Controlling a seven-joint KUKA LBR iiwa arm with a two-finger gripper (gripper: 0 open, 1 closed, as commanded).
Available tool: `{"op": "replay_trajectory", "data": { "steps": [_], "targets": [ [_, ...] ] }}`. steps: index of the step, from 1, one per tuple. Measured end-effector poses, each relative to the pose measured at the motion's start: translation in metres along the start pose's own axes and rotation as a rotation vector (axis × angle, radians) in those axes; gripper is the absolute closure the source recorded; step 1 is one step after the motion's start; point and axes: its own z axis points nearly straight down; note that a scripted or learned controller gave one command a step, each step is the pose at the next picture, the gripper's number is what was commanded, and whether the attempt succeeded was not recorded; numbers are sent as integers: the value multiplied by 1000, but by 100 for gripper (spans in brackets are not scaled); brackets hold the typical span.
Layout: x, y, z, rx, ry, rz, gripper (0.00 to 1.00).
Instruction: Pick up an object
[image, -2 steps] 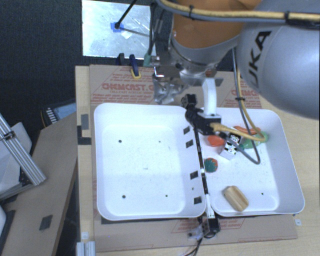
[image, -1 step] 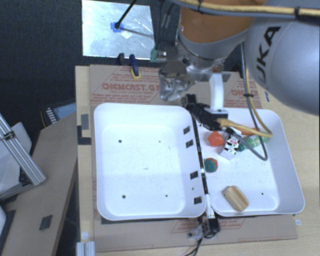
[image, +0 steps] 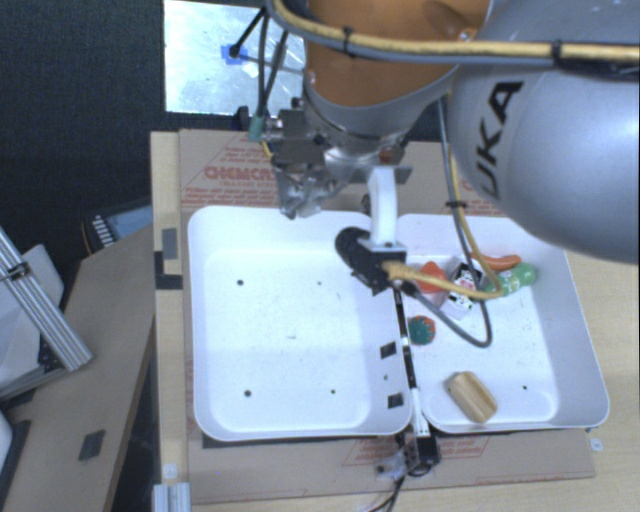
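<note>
My gripper (image: 300, 196) hangs over the far edge of the left bin (image: 230, 400), under the orange band of the wrist, and nothing shows in it. Several small objects lie in the right bin (image: 560, 400). A tan bread-shaped piece (image: 471, 395) rests near its front. A small green and red ball (image: 422, 330) sits by the divider. An orange piece (image: 432, 276), a small white and black item (image: 462, 292) and a green piece (image: 516, 274) cluster at the back, partly crossed by a yellow cable.
A black and white cable mount (image: 362, 255) hangs off the wrist over the divider between the bins. Cables loop down over the right bin's back half. The grey arm body covers the upper right. Cardboard lies under the bins, and an aluminium rail (image: 40, 310) stands at left.
</note>
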Motion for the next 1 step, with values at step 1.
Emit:
{"op": "replay_trajectory", "data": {
  "steps": [1],
  "targets": [
    [-1, 71, -37, -8, -1, 10, 100]
  ]
}}
